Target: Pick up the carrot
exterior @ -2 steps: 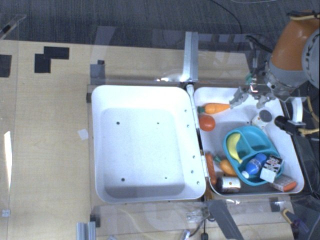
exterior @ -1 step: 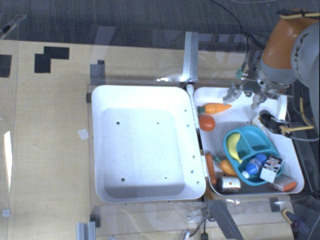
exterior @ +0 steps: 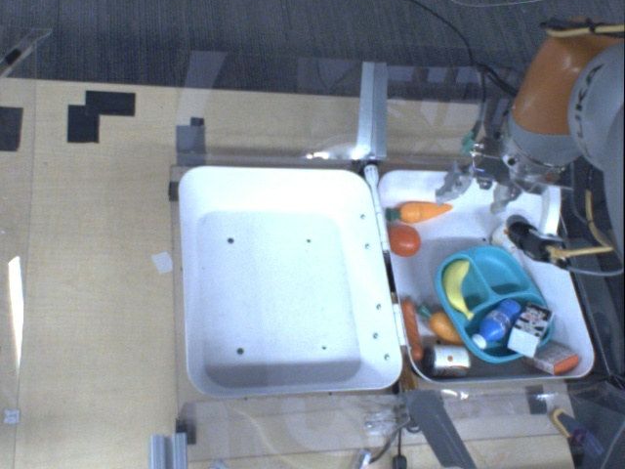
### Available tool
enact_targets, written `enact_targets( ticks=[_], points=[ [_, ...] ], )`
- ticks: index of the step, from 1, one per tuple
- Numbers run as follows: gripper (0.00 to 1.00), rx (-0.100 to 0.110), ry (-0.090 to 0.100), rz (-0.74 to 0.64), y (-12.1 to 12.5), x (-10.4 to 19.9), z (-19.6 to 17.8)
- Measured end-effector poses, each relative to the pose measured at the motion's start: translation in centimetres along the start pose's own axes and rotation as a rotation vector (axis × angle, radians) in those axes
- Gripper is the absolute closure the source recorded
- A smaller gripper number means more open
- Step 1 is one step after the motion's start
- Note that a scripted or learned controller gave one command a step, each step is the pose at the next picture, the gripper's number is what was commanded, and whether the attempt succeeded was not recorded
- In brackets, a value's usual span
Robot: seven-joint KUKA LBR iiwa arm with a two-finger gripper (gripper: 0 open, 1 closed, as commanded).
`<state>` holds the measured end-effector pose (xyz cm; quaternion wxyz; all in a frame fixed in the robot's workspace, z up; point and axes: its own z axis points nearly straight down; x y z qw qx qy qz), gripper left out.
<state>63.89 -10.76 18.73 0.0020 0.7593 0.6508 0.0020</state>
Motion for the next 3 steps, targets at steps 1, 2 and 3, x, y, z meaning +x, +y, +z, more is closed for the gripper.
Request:
enact_targets(
  ticks=[1, 2, 3],
  points=[
    [0.0, -0.002, 0.0, -0.13, 2.8, 2.7, 10.0],
    [1.0, 0.007, 0.0, -0.134, 2.6, 2.8, 9.1],
    [1.0, -0.002, 0.0, -0.08, 2.1, 6.7, 0.0]
  ],
)
